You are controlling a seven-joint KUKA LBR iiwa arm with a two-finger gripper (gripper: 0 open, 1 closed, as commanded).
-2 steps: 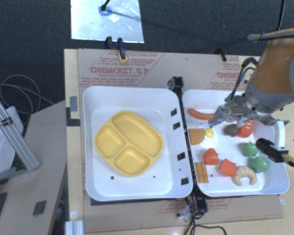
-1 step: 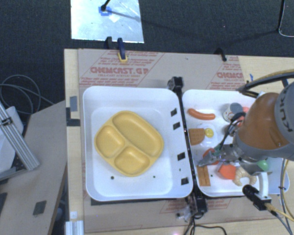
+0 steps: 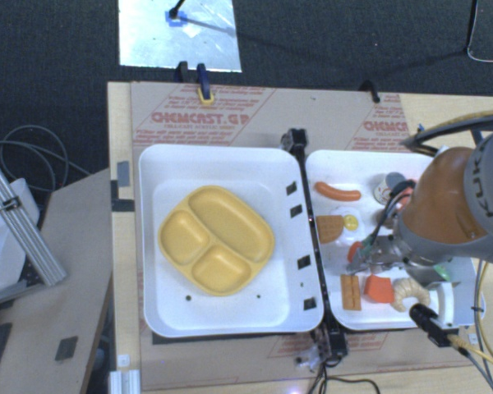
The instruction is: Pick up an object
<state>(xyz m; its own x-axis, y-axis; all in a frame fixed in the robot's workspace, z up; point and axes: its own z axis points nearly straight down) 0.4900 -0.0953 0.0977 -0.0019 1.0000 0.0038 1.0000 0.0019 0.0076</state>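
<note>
The right bin (image 3: 329,167) holds several toy foods: a sausage (image 3: 338,192) near the top, a brown slice with a yellow piece (image 3: 331,226), a brown block (image 3: 351,291), an orange-red cube (image 3: 379,289) and a beige lumpy piece (image 3: 408,292). My gripper (image 3: 368,254) reaches down into this bin from the right, just above the orange-red cube and next to a small red item (image 3: 355,249). The wrist hides the fingertips. A grey round object (image 3: 392,185) lies by the arm's orange band (image 3: 448,195).
The left bin (image 3: 156,302) holds a yellow three-compartment plate (image 3: 216,239). Black clips sit along the divider (image 3: 306,228) between the bins. A shiny sheet (image 3: 179,21) lies beyond the bench, and cables run at the left and right.
</note>
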